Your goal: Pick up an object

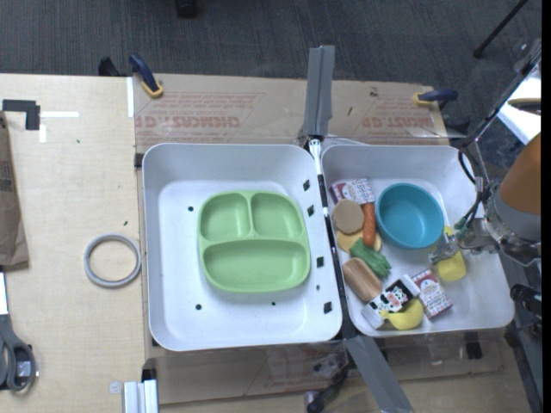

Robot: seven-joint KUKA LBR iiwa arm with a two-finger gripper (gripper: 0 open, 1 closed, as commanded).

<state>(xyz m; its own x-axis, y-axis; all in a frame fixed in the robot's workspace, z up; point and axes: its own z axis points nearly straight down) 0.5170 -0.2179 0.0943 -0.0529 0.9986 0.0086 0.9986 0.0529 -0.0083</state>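
Note:
The right bin (pixel 482 315) holds several toy foods. Among them are a blue bowl (pixel 410 215), an orange carrot (pixel 369 222), a brown round cookie (pixel 349 217), a hot dog bun (pixel 362 278), a banana (pixel 406 317), a black-and-white carton (pixel 393 298), a red carton (pixel 431 293) and a yellow lemon-like piece (pixel 452 269). My gripper (pixel 456 246) reaches in from the right. It sits low at the bowl's right side, just above the yellow piece. Its tips are too small and dark to read.
A green divided plate (pixel 254 241) lies in the left bin (pixel 164 231). On the bench to the left are a grey tape ring (pixel 113 259), scissors (pixel 13 364) and a brown bag (pixel 10 205). A grey bar (pixel 319 93) stands behind the bins' shared wall.

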